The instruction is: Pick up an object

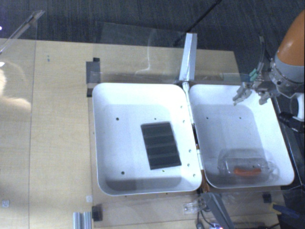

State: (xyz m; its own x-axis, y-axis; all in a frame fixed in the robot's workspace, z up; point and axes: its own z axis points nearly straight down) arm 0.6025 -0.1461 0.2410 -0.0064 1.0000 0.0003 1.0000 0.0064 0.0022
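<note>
A: Item one, the counter (52,142)?
B: Pale wood top. It carries two shallow white bins side by side, touching along their inner rims.

A: Left bin (102,128)?
B: Holds one dark ribbed rectangular panel (161,145), lying flat near the middle, tilted slightly off the bin's edges. It touches no wall.

A: Right bin (281,149)?
B: Holds one clear plastic container with an orange piece inside (246,166). It lies on its side in the near part of the bin, close to the front wall. The exact kind of object is hard to make out through the plastic.

A: The arm?
B: Grey with an orange band (291,44), entering from the right at the far corner of the right bin.

A: End effector (249,93)?
B: It hangs over the far right part of the right bin, near the back rim. Its two fingers are spread apart, with nothing between them. It is well apart from the clear container and farther still from the ribbed panel.

A: Other fixtures?
B: A metal bar (188,58) stands at the back where the bins meet.
</note>
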